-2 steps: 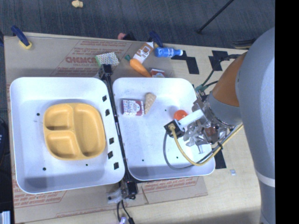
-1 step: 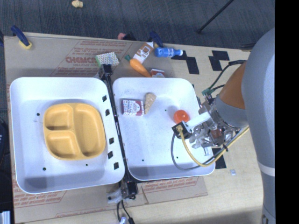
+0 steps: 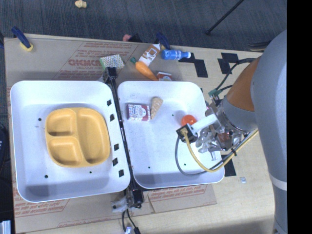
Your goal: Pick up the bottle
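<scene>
The grey two-finger gripper [image 3: 210,143] is positioned low over the right shallow white bin [image 3: 161,174]; its state cannot be told. The blue plastic bottle [image 3: 174,55] is seen behind that bin.

Open floor beside red carton [image 3: 138,111]

The grey arm [image 3: 273,111], with its orange band [image 3: 241,89] above the wrist, reaches in from the right, its claw [image 3: 207,143] lowered and pointing leftward.
</scene>
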Tool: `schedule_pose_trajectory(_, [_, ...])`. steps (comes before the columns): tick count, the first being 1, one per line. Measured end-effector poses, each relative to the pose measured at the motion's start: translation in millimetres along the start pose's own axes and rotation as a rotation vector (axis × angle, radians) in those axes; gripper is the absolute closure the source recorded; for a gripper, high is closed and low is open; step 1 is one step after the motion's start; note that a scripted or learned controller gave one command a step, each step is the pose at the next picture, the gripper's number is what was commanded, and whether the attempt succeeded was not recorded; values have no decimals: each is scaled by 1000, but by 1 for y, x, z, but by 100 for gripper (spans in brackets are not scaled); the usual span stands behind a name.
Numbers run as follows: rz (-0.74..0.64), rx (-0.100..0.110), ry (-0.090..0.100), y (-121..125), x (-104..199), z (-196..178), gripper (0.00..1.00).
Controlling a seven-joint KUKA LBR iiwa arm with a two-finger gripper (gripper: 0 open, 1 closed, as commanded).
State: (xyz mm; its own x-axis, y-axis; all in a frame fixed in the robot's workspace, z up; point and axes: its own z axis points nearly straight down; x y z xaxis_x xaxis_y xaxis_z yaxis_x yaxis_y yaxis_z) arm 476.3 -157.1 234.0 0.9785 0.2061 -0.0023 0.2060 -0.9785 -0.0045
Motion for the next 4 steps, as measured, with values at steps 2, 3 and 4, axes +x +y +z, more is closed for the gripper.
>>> schedule_pose_trajectory(2, [1, 1, -3, 1, -1, 14, 100])
schedule_pose_trajectory(3, [0, 0, 0, -5, 1, 4, 100])
schedule_pose_trajectory(4, [-31, -1, 1, -12, 3, -10, 100])
